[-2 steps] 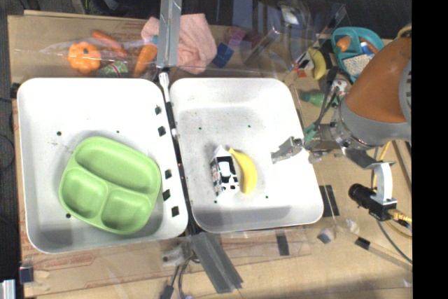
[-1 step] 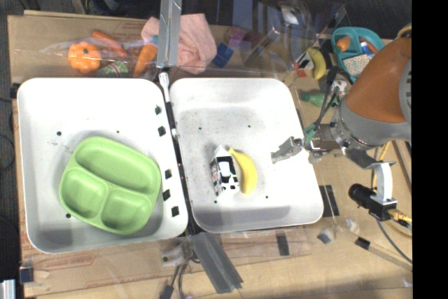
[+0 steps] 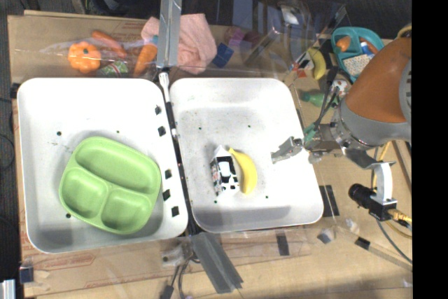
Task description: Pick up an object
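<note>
The left bin (image 3: pixel 42 101) holds a green divided tray (image 3: pixel 110 184). Beyond the bins lie a toy pumpkin (image 3: pixel 84 57) and a pink cloth (image 3: pixel 189 38). In the right bin (image 3: pixel 245 98), a yellow banana (image 3: pixel 246 171) lies near centre, touching a black-and-white object (image 3: pixel 224 173) on its left. The gripper (image 3: pixel 286 149) hangs right of the banana, apart from it; its state cannot be determined.

Bright, even overhead light whitens both bins (image 3: pixel 231 91), shadows fall soft, and fine detail looks slightly blurred.
</note>
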{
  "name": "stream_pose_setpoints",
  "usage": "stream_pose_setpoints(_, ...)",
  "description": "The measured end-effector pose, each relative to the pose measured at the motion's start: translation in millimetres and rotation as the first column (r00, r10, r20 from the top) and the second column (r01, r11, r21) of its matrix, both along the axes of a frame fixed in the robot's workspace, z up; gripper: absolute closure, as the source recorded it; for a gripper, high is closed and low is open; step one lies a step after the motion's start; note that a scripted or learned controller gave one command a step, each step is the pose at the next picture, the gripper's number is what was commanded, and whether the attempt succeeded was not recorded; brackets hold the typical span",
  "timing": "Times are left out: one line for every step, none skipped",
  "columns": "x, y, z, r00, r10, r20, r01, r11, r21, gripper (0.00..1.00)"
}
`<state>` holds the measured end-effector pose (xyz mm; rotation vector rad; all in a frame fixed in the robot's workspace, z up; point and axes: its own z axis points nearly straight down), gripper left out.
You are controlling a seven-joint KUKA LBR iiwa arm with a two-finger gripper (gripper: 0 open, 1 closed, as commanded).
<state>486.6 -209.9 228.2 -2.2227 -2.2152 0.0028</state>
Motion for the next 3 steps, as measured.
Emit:
stream_pose_setpoints(0.0, 0.0, 0.0, 1.0, 0.0, 0.0, 0.0, 1.0, 0.0, 0.0)
stream_pose_setpoints(0.0, 0.0, 0.0, 1.0, 0.0, 0.0, 0.0, 1.0, 0.0, 0.0)
stream_pose_setpoints(0.0, 0.0, 0.0, 1.0, 0.0, 0.0, 0.0, 1.0, 0.0, 0.0)
